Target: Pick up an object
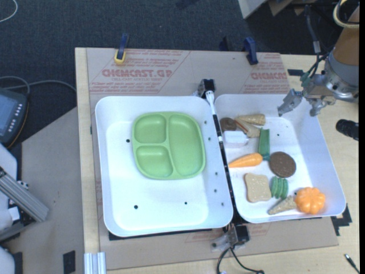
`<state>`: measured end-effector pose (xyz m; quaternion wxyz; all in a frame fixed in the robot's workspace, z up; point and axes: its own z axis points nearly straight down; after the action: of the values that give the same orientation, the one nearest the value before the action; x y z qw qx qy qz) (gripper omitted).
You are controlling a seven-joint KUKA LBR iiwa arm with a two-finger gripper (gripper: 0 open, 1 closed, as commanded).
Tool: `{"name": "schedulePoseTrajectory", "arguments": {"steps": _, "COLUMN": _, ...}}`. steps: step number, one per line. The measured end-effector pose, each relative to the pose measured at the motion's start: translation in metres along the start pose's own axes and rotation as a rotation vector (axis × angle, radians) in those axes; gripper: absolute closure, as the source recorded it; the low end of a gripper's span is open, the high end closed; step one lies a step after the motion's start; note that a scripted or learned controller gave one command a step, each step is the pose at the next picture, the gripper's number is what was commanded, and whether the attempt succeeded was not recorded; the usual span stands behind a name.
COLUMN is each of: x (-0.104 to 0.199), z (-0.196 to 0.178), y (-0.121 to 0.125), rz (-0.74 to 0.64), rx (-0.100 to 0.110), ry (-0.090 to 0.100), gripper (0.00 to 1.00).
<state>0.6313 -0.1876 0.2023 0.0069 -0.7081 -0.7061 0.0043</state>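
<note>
The right bin (319, 141) holds toy food: an orange carrot (245, 161), a brown round cookie (282, 164), a slice of bread (257, 187), an orange pumpkin (310, 200), a green pod (263, 142), a dark green piece (279, 186), a beige wedge (283, 205) and brown and tan pieces (242, 123) near the far left corner. My gripper (301, 105) hangs above the bin's far right edge, open, with nothing between its fingers. It is well apart from the food.
The left bin (114, 198) carries a green three-compartment plate (169, 145). Both bins rest on a cardboard-covered board (171, 67) held by clamps at the far edge. A dark screen (11, 116) and cables lie off to the left.
</note>
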Motion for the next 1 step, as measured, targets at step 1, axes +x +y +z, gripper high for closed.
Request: {"name": "schedulePoseTrajectory", "arguments": {"steps": 1, "x": 0.0003, "z": -0.0094, "y": 0.0030, "rz": -0.003, "rx": -0.015, "ry": -0.003, "gripper": 0.00}}
